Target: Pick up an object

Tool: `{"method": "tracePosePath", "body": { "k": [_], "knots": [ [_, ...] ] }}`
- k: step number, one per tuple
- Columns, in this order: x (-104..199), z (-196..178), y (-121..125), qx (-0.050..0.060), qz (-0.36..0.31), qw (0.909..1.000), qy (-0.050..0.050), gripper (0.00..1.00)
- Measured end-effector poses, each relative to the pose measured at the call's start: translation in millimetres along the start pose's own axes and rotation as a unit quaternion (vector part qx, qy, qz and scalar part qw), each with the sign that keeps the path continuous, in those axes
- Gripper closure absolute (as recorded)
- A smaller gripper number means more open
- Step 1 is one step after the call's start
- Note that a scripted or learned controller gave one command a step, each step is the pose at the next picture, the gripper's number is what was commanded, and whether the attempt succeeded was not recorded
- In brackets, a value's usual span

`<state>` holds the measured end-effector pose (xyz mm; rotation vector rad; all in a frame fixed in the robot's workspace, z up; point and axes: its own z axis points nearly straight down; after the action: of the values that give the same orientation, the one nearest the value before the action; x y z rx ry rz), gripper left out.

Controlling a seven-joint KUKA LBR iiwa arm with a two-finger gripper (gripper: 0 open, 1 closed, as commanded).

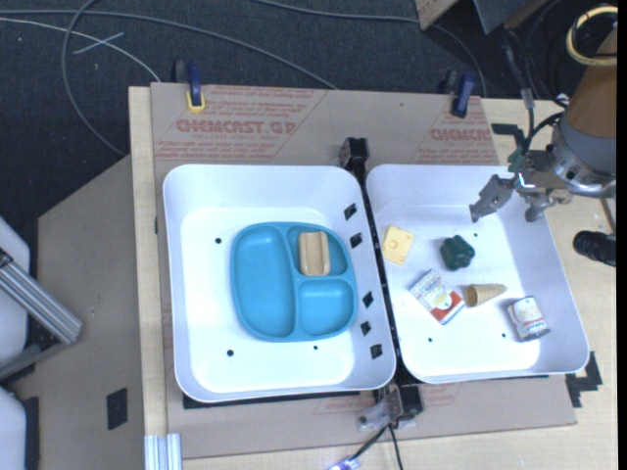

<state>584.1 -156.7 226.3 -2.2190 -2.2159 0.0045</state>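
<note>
Two shallow white bins sit side by side on a board marked with red lettering, held at the far edge by two blue clamps (196, 94). Left bin (196, 341): one blue divided tray (265, 282) lying flat near the middle, and in its upper right compartment a tan bread-like piece (313, 253). Right bin (549, 351): five loose items, none touching another. A pale yellow cheese-like wedge (397, 244) lies nearest the divider between the bins; a dark green lumpy object (457, 253) sits just right of it, toward the bin's centre; a small red and white packet (437, 297) lies below those two; a tan ice-cream cone (484, 294) lies on its side just beside the packet, tip pointing right; a small white can (527, 317) rests near the bin's right wall. Arm: grey with an orange section, entering from the right at the upper corner of the right bin. Gripper (509, 200): fingers spread apart, nothing between them, poised above the bin's upper right area, up and to the right of the green object and well apart from every item.
</note>
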Motion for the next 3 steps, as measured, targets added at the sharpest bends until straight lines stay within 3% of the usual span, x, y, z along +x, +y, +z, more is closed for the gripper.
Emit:
{"method": "tracePosePath", "body": {
  "k": [2, 3],
  "knots": [
    [-1.7, 92.5, 9.0, 0.0, -0.001, 1.0, 0.0, 0.0],
    [-1.9, 77.9, 10.2, -0.004, -0.001, 1.0, 0.0, 1.0]
  ]
}}
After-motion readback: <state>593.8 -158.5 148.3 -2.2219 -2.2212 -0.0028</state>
